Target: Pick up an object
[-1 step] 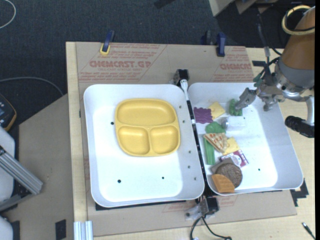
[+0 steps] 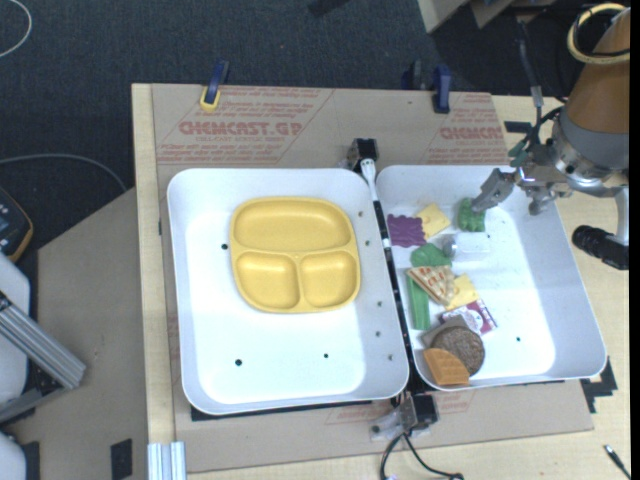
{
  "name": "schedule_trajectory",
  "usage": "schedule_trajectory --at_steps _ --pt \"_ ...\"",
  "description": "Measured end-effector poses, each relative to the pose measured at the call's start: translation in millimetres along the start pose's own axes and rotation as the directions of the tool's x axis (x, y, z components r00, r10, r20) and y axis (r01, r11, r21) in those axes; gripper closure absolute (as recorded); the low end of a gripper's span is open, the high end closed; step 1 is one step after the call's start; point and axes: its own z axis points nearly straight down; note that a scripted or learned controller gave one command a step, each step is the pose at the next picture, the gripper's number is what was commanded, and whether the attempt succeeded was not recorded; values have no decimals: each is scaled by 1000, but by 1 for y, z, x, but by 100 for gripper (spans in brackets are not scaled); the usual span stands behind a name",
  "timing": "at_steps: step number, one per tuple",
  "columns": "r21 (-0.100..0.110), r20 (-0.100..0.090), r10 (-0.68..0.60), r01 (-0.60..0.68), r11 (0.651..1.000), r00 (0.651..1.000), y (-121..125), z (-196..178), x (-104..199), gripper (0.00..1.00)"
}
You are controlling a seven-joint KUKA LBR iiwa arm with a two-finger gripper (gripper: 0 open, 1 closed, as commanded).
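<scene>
Green toy [image 2: 470, 215]: it is sitting near the top of the right bin [image 2: 540, 338], in the upper right of the frame, a bit apart from the other toys, so it is easy to reach.
Gripper [image 2: 484, 200]: it is leaning down from the right, tip touching the green toy; whether its claw is apart or together, nobody can tell.
Toy pile [image 2: 440, 288]: it is crowding the right bin's left side.
Yellow tray [image 2: 295, 253]: it is lying in the left bin [image 2: 200, 358], well apart.
</scene>
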Motion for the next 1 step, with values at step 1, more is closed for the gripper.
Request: schedule_trajectory --at_steps 1 --pt "5 -1 0 0 1000 1000 -5 44 3 0"
